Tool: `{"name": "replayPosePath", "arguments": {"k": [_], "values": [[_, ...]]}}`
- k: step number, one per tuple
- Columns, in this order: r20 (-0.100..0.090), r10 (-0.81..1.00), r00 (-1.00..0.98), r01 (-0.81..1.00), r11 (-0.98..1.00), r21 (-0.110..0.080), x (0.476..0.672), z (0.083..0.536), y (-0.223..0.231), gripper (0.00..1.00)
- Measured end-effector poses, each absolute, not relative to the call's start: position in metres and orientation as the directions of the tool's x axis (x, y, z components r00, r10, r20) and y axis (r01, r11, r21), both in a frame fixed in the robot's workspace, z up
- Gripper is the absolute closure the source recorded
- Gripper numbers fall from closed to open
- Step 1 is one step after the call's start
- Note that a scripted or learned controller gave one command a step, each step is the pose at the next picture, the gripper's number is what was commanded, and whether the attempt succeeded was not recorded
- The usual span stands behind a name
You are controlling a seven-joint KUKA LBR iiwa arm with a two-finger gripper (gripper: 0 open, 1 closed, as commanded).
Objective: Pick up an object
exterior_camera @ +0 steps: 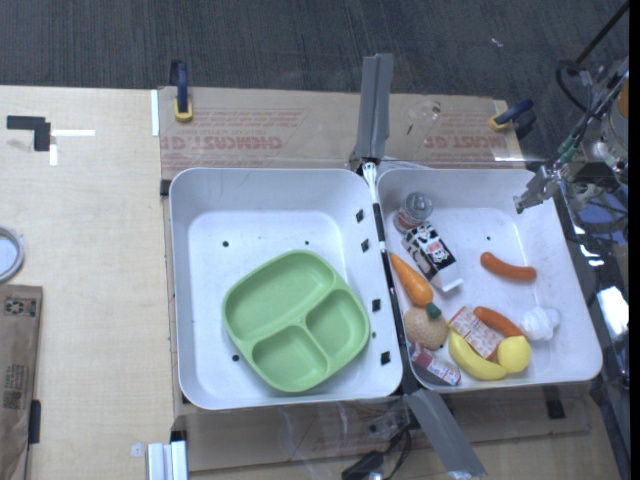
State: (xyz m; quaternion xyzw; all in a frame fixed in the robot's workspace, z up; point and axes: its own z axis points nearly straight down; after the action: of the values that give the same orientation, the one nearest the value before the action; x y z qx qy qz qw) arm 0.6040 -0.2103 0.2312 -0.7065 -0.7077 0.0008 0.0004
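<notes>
While the gripper [532, 194] hangs over the right bin's [560, 368] far right corner, its grasp cannot be told. Carrot [411, 279], banana [472, 358], sausage [507, 266] and milk carton [431, 251] lie below; a green divided plate [295, 319] sits in the left bin [190, 268].

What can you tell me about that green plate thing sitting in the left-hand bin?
The green plate is a pale green divided tray with rounded corners, apparently smooth plastic. Raised ridges split it into three compartments: one large along its upper left, two smaller toward its lower right. All three look empty. It lies flat and right side up, turned at a slant, on the floor of the left bin, toward the near right corner. No other object touches it.
</notes>
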Motion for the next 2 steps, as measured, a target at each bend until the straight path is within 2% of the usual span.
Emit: {"name": "replayPosePath", "arguments": {"k": [1, 2], "values": [[0.007, 0.998, -0.063, 0.998, 0.063, -0.003, 0.579, 0.111, -0.216, 0.0], [0.001, 0.957, -0.291, 0.957, 0.291, -0.001, 0.564, 0.092, -0.186, 0.0]]}}
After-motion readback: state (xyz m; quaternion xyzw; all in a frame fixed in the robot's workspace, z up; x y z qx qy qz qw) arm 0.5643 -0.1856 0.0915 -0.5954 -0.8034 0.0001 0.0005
